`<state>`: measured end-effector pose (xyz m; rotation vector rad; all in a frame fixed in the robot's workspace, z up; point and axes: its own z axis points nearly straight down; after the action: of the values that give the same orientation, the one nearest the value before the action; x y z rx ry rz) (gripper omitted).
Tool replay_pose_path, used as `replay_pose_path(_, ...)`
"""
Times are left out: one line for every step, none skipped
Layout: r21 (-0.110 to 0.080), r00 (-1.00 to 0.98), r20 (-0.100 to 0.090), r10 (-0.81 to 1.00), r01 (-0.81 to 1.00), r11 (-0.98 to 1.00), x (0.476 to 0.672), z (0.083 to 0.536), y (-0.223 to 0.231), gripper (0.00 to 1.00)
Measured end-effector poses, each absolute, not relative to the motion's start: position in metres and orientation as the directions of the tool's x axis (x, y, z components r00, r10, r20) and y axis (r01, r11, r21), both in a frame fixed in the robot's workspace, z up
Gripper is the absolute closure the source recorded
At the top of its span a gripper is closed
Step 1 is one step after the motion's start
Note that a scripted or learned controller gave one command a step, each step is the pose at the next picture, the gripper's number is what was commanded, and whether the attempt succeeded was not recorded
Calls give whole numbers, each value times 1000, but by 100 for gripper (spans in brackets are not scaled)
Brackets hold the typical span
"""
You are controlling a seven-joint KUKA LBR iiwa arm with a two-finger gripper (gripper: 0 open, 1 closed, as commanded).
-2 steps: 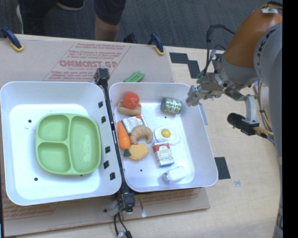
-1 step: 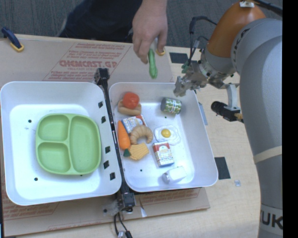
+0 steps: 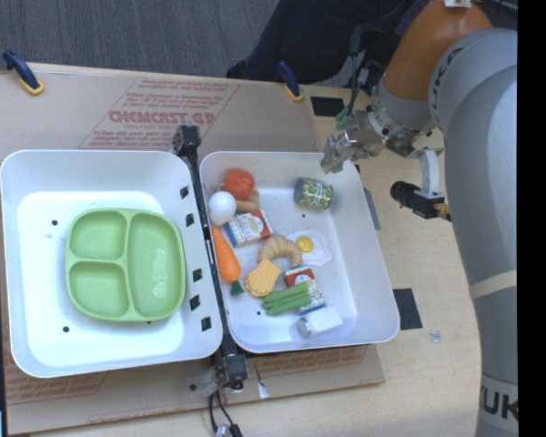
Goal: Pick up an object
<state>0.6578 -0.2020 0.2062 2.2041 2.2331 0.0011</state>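
- Gripper over the right bin far rim; finger spread can't be told.
- Can just beside it (lying sideways); tomato, egg, carrot crowd leftward.

Two shallow white bins are seen side by side on a cardboard-covered bench. A green divided plate is held in the left bin. The right bin is crowded with toy food: a tomato at 11 o'clock, a white egg just below it, a carrot along the 9 o'clock wall, a croissant at centre, a fried egg beside it, green beans toward 6 o'clock, and a small can at 1 o'clock. The gripper is poised over the bin's 12 o'clock rim, near the can.
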Motion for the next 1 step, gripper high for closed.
replay_pose_path(-4, -5, 1, 1000, 1000, 5, 560, 195, -149, 100)
